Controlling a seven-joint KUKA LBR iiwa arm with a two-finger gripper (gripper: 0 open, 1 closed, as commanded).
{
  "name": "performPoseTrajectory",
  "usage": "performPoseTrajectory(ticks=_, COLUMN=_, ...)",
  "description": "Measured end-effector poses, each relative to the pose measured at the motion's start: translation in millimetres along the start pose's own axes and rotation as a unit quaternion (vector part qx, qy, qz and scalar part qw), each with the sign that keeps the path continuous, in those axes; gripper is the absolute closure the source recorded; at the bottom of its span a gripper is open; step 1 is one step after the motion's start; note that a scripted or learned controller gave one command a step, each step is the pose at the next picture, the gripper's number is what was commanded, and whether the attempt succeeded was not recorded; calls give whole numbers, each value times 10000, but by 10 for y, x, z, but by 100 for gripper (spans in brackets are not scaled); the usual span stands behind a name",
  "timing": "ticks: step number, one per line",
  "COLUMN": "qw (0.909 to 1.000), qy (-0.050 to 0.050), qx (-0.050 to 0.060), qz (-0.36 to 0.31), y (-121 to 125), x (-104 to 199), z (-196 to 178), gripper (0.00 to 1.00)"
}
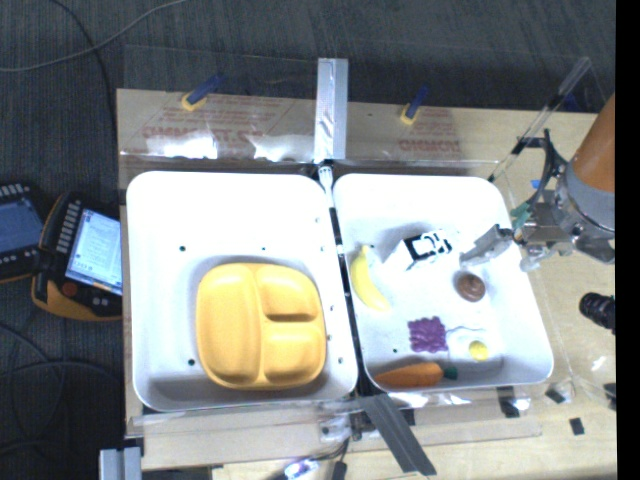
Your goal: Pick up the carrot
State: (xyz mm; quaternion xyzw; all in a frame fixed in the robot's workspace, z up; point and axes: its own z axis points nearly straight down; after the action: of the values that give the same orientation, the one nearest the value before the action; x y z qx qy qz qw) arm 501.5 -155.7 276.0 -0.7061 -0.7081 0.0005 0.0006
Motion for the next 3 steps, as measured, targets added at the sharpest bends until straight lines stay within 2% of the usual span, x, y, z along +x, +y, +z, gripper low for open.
performPoseTrajectory(ticks=1, qw=9999, qy=9, qx=14, qz=130, y=-182, x=253, z=1331, gripper=0)
performPoseTrajectory(ticks=2, qw=9973, qy=9, qx=5, qz=-729, y=-180, x=-307, z=1664, gripper=0)
performPoseTrajectory(ticks=3, qw=9706, qy=-55, qx=-88, qz=-2404, y=-118, x=75, z=1827, gripper=0)
